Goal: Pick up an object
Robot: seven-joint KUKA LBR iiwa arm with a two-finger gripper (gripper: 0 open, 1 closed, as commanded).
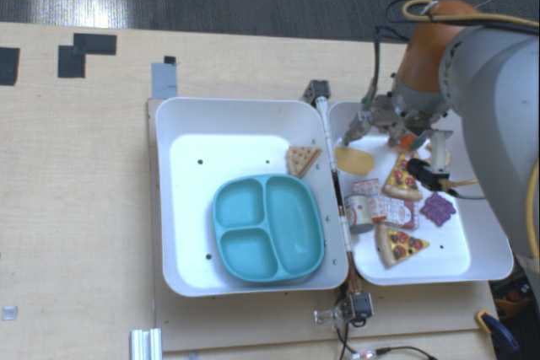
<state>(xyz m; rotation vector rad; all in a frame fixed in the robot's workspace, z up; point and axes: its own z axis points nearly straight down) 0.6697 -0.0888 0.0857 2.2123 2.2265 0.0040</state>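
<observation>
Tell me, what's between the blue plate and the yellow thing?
The camera view shows a waffle piece between the blue plate and yellow thing, plus the bins' walls.

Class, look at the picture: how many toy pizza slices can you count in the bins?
2. One pizza slice lies in the right bin, just below the gripper; the other slice lies nearer the bin's front edge. The arm may hide more.
</observation>
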